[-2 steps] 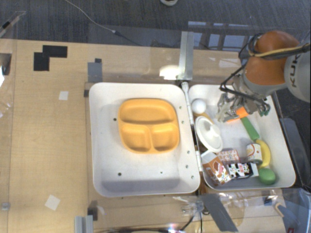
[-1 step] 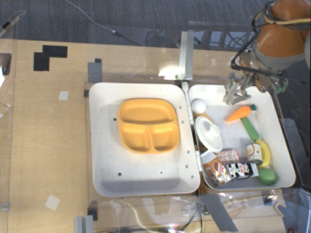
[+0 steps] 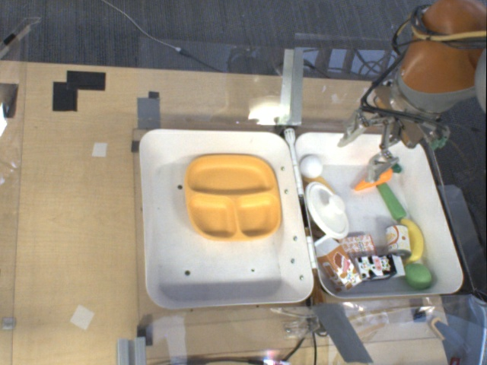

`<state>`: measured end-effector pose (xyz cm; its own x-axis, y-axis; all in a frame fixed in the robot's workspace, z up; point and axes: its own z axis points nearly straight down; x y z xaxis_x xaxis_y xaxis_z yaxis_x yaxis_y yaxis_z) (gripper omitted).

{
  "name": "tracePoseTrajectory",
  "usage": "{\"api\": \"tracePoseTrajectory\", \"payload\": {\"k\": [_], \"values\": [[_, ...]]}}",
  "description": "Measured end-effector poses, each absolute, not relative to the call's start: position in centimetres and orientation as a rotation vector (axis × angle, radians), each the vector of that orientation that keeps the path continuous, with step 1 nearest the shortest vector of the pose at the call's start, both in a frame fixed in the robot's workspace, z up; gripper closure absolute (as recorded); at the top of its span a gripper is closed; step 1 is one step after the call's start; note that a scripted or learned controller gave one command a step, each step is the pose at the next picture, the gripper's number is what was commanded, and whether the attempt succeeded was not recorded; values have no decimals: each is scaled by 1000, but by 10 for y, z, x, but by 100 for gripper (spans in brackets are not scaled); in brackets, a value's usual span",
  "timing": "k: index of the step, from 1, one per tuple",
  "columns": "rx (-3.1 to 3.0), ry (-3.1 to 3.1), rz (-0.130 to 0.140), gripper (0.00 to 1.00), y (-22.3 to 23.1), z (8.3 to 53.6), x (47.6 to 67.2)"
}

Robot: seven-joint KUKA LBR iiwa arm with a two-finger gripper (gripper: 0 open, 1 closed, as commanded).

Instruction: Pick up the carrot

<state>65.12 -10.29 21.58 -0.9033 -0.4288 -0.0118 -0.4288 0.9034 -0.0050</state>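
The carrot (image 3: 370, 181) is small and orange with a green top. It lies slantwise on the floor of the right bin (image 3: 449, 261), in its upper middle. My gripper (image 3: 384, 157) hangs just above the carrot's upper right, green end, under the orange band of the arm. From this height I cannot see whether it touches the carrot. The carrot's orange body is in plain sight, lying on the bin floor.
Beside the carrot lie a green vegetable (image 3: 393, 201), a banana (image 3: 415, 239), a green lime (image 3: 418, 277), a white ball (image 3: 310, 166), a white lidded cup (image 3: 327, 208) and snack packets (image 3: 358, 261). The left bin (image 3: 163, 280) holds a yellow divided plate (image 3: 232, 196).
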Motion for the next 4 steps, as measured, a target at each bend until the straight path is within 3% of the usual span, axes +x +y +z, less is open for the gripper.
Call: {"api": "tracePoseTrajectory", "payload": {"k": [1,2,3,4], "values": [[-618,3060,-10,0,-143,102,631],[-717,3041,-11,0,-147,92,623],[-716,3026,-19,100,-146,107,628],[-300,3114,-1,100,-110,142,648]]}}
